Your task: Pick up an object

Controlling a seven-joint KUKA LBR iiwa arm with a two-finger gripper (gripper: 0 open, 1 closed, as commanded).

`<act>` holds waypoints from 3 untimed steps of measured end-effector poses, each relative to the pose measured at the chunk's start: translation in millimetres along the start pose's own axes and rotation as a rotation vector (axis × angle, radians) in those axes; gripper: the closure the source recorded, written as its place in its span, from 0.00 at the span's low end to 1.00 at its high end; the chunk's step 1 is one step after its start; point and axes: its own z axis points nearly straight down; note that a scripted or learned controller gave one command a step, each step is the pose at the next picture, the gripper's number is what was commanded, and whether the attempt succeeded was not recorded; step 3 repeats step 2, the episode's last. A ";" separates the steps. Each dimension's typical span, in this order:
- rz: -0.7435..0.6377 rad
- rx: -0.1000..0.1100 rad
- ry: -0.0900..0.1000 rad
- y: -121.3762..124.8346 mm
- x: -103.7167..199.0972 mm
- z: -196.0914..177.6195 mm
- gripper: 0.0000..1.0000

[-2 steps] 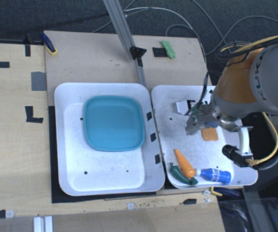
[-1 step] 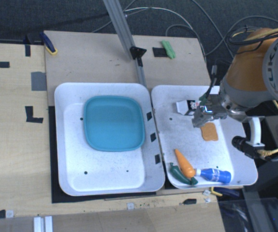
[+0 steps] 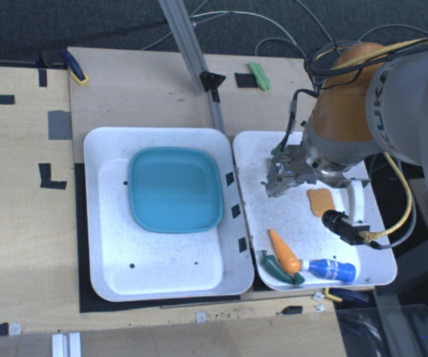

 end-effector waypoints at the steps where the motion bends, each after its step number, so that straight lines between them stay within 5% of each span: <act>1: 0.000 -0.001 0.000 1.1 50.9 -10.4 1.00; 2: 0.000 0.000 0.000 -8.8 106.3 -13.9 1.00; 3: 0.000 0.000 0.000 -8.8 106.3 -13.9 1.00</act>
